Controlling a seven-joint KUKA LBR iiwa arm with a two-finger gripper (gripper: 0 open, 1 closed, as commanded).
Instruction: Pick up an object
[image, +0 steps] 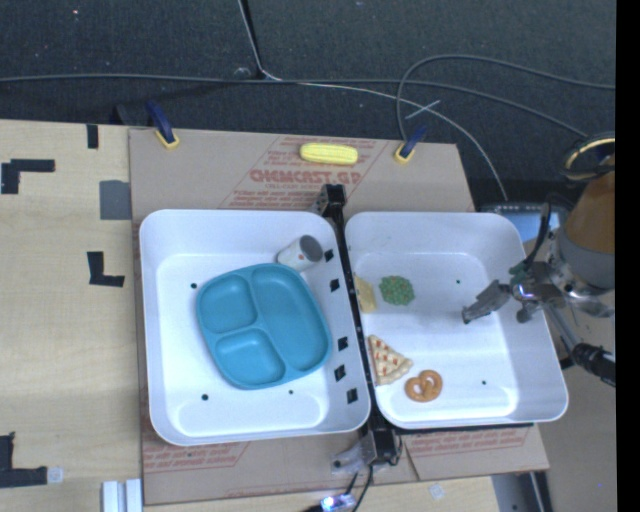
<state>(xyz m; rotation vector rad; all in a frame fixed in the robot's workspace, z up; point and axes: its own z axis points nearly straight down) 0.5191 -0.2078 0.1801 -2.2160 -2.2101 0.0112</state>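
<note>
The right bin (500, 235) holds a green broccoli piece (397, 290), a pale yellow piece (365, 295) against its left wall, a pizza slice (385, 358) and a pretzel (424, 385). My gripper (498, 306) hangs over the right side of this bin, well to the right of the broccoli. It is open with nothing between its fingers; one finger (483, 303) points left toward the bin's middle. The left bin (165, 300) holds a blue divided plate (262, 325) and a small white cup (300, 252) lying at its upper right corner.
A yellow banana-like toy (328, 153) lies on the cardboard behind the bins. Cables run across the dark floor at the back. The arm's orange band (590, 215) is at the far right. Black clips sit along the wall between the bins.
</note>
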